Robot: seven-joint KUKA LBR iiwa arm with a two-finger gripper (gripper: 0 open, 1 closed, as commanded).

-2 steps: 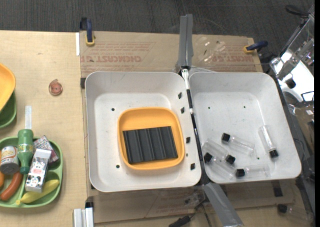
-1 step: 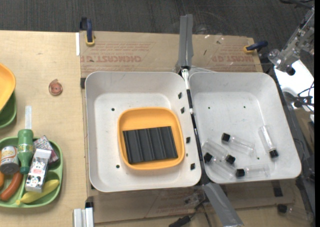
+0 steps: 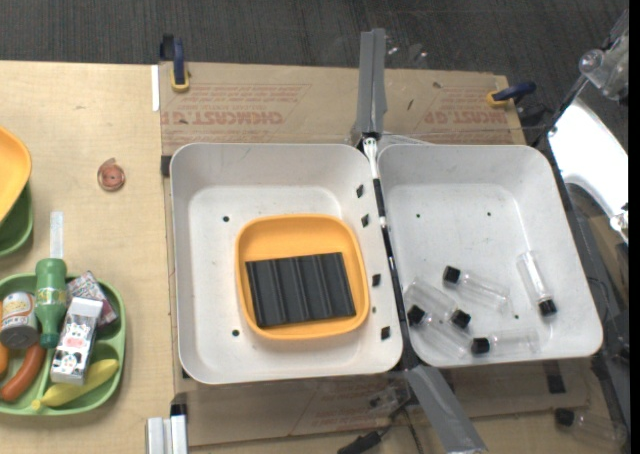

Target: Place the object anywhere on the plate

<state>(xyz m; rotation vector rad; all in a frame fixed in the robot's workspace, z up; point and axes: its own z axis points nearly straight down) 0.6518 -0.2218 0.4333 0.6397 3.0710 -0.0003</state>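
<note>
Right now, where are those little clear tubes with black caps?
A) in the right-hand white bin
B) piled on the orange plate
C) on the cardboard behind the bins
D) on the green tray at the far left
A: the clear tubes lie scattered along the near side of the right bin, while the orange plate in the left bin carries a dark ridged insert.

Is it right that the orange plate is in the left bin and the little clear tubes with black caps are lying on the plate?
Not quite. The camera view shows the orange plate in the left bin, but the clear tubes lie in the right bin, not on the plate.
</note>
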